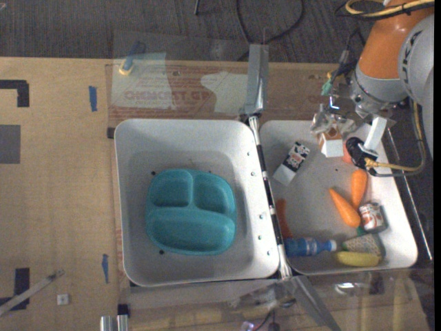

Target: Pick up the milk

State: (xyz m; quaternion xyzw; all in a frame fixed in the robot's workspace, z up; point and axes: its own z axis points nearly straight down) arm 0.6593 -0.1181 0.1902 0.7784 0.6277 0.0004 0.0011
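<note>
Milk (292,163) near bin's (406,247) left wall

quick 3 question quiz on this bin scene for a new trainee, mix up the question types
1. True or false: the milk carton lies in the same bin as the teal divided plate.
2. Which item lies nearest the front edge of the right bin? A) the banana B) the milk carton C) the two carrots
3. Fill in: the water bottle lies on its ____, its blue cap pointing toward the left bin.

Key
1. False: the carton is in the right bin, near its left wall; the plate is in the left bin.
2. A
3. side
</note>
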